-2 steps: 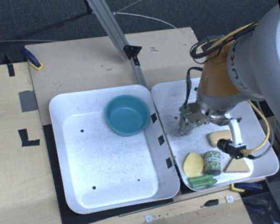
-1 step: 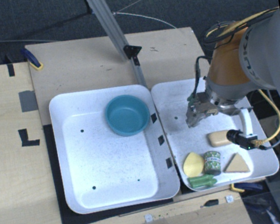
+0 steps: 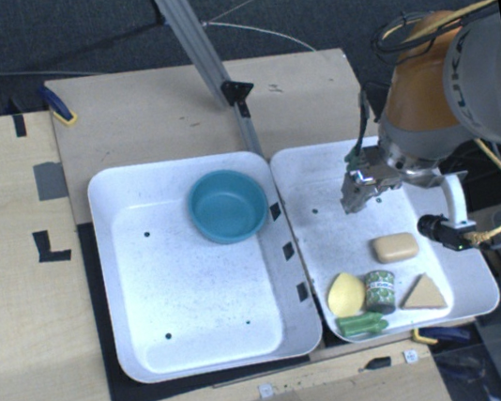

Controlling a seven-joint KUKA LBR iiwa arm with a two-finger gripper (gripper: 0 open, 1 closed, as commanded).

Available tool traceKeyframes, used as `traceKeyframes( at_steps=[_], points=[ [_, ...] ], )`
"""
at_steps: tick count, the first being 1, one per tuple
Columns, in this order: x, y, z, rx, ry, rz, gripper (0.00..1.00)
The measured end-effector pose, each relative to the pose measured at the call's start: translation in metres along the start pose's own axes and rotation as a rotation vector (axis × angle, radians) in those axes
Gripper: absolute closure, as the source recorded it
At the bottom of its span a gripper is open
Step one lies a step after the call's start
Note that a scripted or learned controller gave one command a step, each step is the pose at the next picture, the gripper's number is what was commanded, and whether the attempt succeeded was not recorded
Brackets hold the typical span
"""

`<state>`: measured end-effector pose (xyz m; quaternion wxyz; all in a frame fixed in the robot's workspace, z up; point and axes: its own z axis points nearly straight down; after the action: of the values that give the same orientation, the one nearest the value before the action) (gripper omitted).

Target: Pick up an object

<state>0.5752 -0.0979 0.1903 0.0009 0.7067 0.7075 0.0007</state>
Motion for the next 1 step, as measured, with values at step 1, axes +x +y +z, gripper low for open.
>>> traceKeyframes(
  at_steps=[1],
  points=[
    [0.0096, 0.0036, -0.0568, -0.001, 0.0, -0.001, 1.0]
  ],
)
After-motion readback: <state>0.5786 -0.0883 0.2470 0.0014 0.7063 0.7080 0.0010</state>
